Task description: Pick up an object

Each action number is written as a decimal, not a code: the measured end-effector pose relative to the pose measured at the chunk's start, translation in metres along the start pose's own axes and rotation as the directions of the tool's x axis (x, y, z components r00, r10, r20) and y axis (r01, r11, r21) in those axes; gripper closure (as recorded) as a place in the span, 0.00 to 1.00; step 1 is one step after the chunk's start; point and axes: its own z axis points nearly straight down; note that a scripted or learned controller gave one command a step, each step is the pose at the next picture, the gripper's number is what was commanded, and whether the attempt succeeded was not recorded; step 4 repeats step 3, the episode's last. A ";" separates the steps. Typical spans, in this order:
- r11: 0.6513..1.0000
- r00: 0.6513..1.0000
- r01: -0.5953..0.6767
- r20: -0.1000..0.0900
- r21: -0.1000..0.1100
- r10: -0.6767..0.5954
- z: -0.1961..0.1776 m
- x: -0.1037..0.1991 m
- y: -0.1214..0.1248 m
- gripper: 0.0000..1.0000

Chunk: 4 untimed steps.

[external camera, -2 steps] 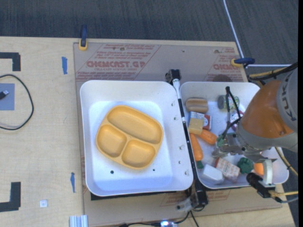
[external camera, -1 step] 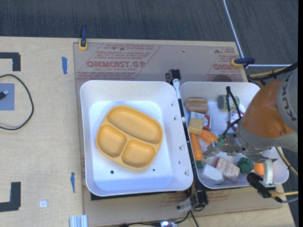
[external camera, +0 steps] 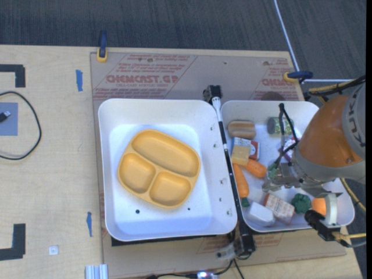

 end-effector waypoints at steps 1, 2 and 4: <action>1.000 1.000 0.000 0.000 0.000 0.000 0.000 0.000 0.000 0.00; 1.000 1.000 -0.001 0.002 0.005 0.001 0.020 -0.004 -0.002 0.00; 1.000 1.000 0.002 -0.002 0.002 -0.002 0.010 -0.002 -0.001 1.00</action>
